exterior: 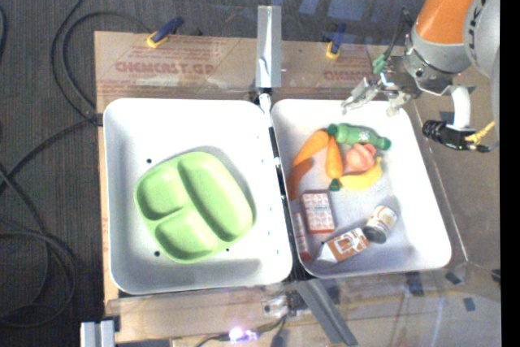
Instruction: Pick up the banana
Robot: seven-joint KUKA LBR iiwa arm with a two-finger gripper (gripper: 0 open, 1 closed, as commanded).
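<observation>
We are just starting: our gripper (375, 93) hangs open and empty, up past the banana (363, 177). Next we should go down onto it.

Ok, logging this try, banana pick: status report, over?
Gripper open, above right bin's far edge, holding nothing. Banana in right bin, untouched. Tomato and carrot crowd against it.

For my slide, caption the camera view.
Gripper open above right bin's far rim; banana lies among toy food, ungrasped.
</observation>
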